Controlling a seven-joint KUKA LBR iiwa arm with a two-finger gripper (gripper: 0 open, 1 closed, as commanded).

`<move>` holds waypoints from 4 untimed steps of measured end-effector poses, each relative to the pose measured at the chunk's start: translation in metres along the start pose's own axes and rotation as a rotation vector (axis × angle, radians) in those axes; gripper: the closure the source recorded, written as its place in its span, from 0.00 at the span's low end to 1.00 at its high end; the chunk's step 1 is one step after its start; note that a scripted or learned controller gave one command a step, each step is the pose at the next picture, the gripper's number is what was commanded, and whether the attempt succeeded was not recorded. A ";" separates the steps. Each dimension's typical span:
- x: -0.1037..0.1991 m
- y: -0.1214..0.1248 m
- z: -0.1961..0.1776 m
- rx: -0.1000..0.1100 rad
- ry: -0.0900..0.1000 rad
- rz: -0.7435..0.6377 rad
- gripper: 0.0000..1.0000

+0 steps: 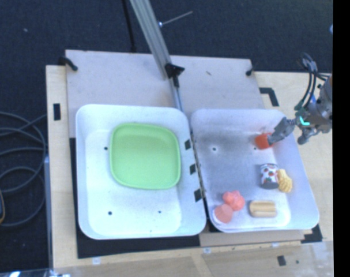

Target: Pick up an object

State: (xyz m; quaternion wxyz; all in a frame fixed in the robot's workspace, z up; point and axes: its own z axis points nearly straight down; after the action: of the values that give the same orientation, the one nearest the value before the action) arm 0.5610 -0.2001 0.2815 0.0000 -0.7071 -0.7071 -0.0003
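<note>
Across the left bin [94, 154] lies a green plate [145, 156]. At two o'clock in the right bin [232, 154] sits a small orange block [262, 141], probably light and rigid, best pinched across its sides. One finger [280, 130] of the spread gripper [294, 131] touches its two-o'clock edge, not enclosing it.

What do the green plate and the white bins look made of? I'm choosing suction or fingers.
The green plate looks like smooth moulded plastic: one even colour, rounded corners, soft raised rim, faint sheen. The left bin and right bin also look like thin matte white plastic with rounded edges; the right one's floor appears scuffed grey. That's only a guess from looks.
</note>
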 end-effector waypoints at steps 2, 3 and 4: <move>-0.001 0.002 0.042 0.003 0.000 0.001 0.00; -0.007 -0.003 0.087 0.004 0.000 0.001 0.00; -0.003 0.000 0.145 -0.001 -0.003 0.001 0.00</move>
State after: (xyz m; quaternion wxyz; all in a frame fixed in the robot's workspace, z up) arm 0.5613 -0.2028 0.1368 -0.0013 -0.7073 -0.7069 0.0003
